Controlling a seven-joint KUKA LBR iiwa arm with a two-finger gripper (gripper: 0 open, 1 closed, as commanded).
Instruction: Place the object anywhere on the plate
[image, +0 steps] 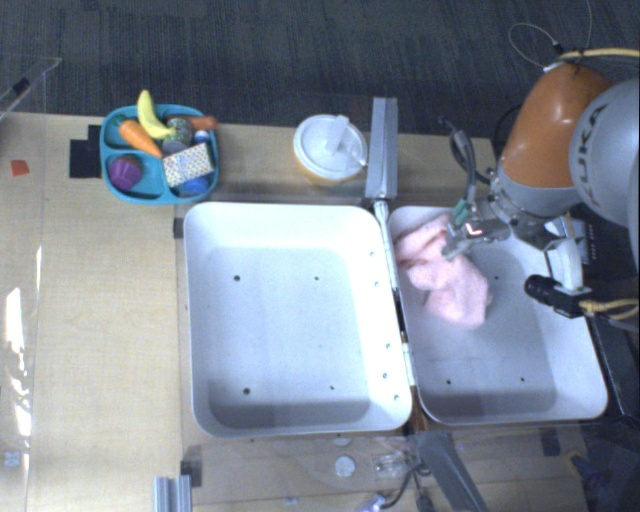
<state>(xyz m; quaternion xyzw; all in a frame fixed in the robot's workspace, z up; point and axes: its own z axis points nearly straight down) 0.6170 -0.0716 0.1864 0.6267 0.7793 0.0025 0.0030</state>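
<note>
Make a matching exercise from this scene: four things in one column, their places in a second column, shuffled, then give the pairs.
Things:
1. pink cloth
2. blue tray of toy food
3. white lidded cup
4. gripper

Places:
A. on the bench behind the left bin, near the divider
B. at the bench's far left corner
C. in the right bin
D. over the cloth's upper edge

Pairs: 1-C, 2-B, 3-A, 4-D
</note>
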